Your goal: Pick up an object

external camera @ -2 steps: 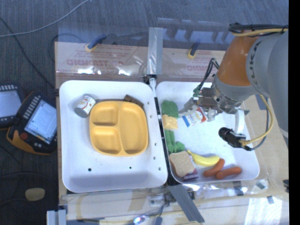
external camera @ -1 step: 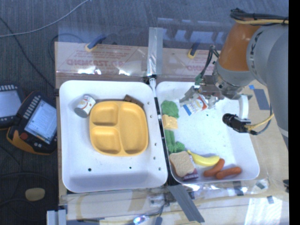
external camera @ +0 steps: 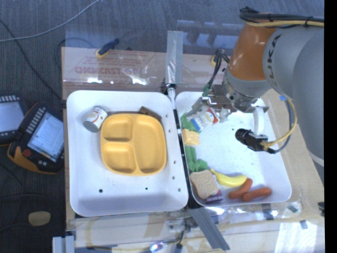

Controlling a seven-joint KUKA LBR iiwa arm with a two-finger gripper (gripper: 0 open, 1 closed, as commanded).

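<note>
the likeliest target is the small white packet with red and blue print (external camera: 204,120), lying in the upper left part of the right bin (external camera: 279,186), and it sits directly under and just to the lower left of the gripper (external camera: 213,103), close enough that the metal tips overlap its upper edge from this slanted view. its long axis appears to run from lower left to upper right, roughly toward the wrist. whether the tips are spread or closed i cannot tell, since the wrist hardware and cabling hide the gap, and nothing visibly sits clamped between them. the move probably turns on a short drop straight down, not a sideways reach. just below the packet from the gripper lies a yellow cheese-like wedge (external camera: 190,137), then green leafy pieces (external camera: 196,163) along the bin's left wall. further down and away are a slice of bread (external camera: 204,184), a banana (external camera: 230,179) and two sausages (external camera: 249,193) near the bottom edge. to the gripper's left, across the divider, the left bin (external camera: 79,194) holds a yellow divided plate (external camera: 132,143) and a small tipped can (external camera: 95,118).
</note>
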